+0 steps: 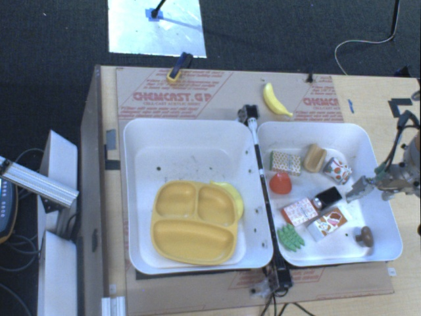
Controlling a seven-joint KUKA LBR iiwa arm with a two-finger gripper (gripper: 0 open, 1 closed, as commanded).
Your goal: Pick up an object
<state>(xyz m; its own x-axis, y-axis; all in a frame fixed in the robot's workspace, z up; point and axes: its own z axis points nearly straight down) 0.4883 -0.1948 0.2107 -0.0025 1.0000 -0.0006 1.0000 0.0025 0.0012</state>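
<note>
I am at the right edge of the right bin [378,151]. My gripper [366,187] is over the bin's right side, and the grey metal parts of my wrist reach in from the right. From this view I cannot tell if my jaws are spread or pressed together, and I see nothing between them.

Just under my gripper the white floor is bare, and there is some free room along the right wall. The things in this bin lie close together toward its middle and left. The black block [327,196] is the nearest thing to me, just to my left; its long axis goes at a slant, from lower left to upper right. Below it lie two red and white boxes [314,217], near each other, both tilted the same way. A small brown piece [364,236] is near the lower right corner. A green toy [290,236] lies at the lower left, a red ball [280,184] beside the left wall, and higher up a patterned box [285,162], a tan block [314,157] and a white cup [336,167].

The left bin [191,137] holds a yellow tray [195,222] with three compartments; its upper half is free.

A banana [276,102] lies on the bench [217,87] behind the bins, outside both.
</note>
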